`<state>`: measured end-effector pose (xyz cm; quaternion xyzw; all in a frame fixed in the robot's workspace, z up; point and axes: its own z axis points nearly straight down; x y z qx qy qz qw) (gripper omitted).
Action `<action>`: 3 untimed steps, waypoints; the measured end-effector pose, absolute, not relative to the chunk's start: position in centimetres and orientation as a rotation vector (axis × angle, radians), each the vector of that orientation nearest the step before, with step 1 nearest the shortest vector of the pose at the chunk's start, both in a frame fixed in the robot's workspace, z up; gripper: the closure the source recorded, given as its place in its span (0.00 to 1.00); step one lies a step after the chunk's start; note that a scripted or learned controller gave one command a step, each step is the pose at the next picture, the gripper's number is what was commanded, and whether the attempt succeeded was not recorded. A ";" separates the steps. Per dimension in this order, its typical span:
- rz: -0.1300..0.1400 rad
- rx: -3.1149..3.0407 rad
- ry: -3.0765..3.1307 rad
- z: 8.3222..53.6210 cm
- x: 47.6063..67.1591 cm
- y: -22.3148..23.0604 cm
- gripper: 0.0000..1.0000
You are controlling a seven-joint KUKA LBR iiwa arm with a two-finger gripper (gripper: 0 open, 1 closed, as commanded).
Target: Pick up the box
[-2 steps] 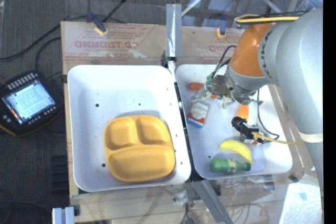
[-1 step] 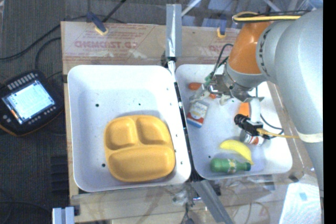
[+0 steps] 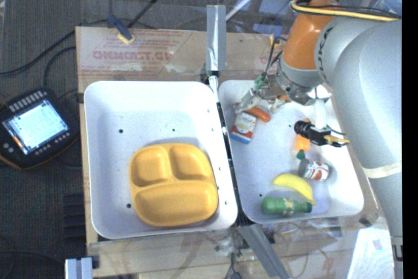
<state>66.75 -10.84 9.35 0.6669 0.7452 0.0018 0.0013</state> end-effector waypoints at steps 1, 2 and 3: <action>0.020 2.141 2.276 9.5 61.2 -10.8 0.00; 0.011 1.918 2.466 9.5 66.8 -11.0 0.00; 0.017 1.902 2.481 9.5 59.1 -9.9 0.00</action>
